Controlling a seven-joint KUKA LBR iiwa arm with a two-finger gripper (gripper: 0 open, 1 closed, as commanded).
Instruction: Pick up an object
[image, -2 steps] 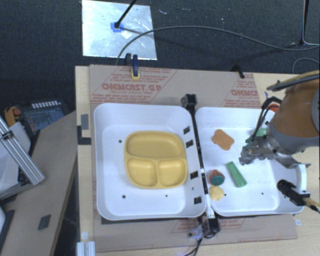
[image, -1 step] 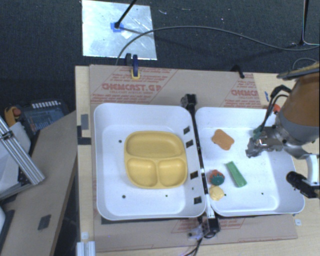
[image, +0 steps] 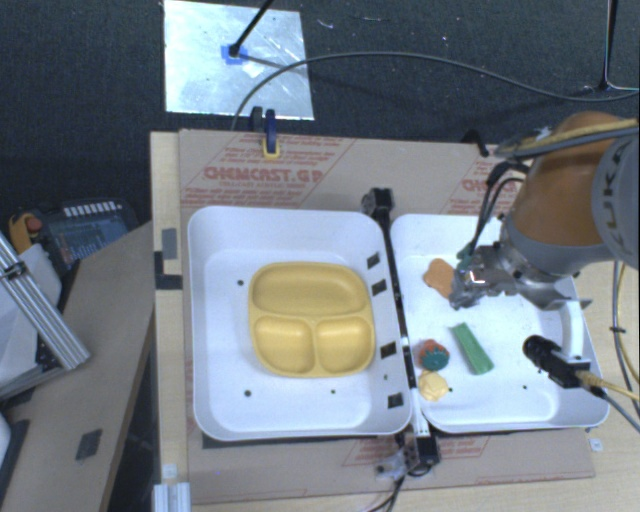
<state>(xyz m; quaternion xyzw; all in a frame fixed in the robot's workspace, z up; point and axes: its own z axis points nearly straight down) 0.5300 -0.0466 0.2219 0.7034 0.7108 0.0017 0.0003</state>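
- Nearest the camera, a small yellow piece (image: 433, 386) lay at the front of the right bin (image: 510, 415), touching a round red and teal object (image: 433, 353) just behind it.
- Beside these, a green block (image: 470, 348) lay at a slant on the bin floor.
- An orange piece (image: 438, 274) sat farther back, just left of the gripper (image: 466, 289).
- Whether the gripper held anything could not be told.
- A yellow 3-compartment tray (image: 308, 318) lay in the left bin (image: 215, 300).
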